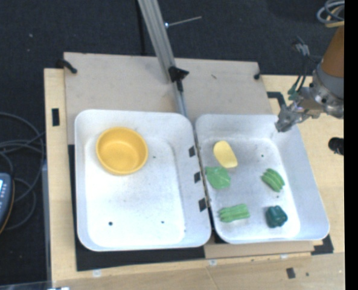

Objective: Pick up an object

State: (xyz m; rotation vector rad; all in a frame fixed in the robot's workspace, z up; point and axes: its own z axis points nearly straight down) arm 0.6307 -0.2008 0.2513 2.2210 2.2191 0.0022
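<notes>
Right bin [299, 162]: rounded yellow block [225, 154], ridged green pepper [273, 179].

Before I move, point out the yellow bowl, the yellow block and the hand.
yellow bowl [122, 150]: camera view, inside bottom of the bowl.
yellow block [225, 154]: camera view, middle of its top face.
hand [284, 124]: camera view, at the fingertips.

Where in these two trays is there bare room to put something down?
The left bin is bare below and right of the yellow bowl. In the right bin, the middle between yellow piece, green pieces and teal piece is tight.
</notes>
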